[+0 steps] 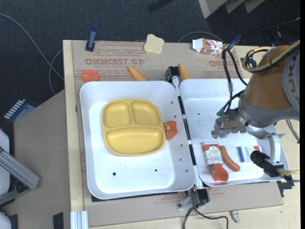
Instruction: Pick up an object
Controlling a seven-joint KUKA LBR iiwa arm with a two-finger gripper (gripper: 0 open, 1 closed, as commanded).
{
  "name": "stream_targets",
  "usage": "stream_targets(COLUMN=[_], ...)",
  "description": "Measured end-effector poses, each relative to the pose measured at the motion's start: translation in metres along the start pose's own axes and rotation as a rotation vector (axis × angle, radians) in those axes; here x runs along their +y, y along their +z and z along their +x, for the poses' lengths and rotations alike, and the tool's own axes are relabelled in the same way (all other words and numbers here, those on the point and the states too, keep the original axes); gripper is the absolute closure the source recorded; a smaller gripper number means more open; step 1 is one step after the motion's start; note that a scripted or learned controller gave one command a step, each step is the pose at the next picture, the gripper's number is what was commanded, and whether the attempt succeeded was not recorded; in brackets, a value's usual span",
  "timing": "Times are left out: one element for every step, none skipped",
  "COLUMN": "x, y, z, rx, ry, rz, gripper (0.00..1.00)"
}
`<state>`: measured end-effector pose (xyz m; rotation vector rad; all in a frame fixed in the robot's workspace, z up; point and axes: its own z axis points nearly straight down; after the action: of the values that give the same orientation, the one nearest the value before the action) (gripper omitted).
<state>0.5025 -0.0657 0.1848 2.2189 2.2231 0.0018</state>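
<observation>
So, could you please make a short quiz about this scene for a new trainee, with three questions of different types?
1. True or false: the yellow divided plate lies in the left bin.
2. Multiple choice: which bin is the arm's hand above? A) the left bin B) the right bin C) neither bin
3. Fill in: the sausage lies in the right bin beside a small red and white ____.

Key
1. True.
2. B. The hand is over the right bin, above the sausage, the packet and a red item.
3. Packet.
</observation>
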Motion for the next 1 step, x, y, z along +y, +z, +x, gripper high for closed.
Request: stream_targets(x=[-0.0005], y=[0.0004], z=[-0.0005], rx=[0.000], ry=[0.001], rz=[0.001], gripper=[0.00])
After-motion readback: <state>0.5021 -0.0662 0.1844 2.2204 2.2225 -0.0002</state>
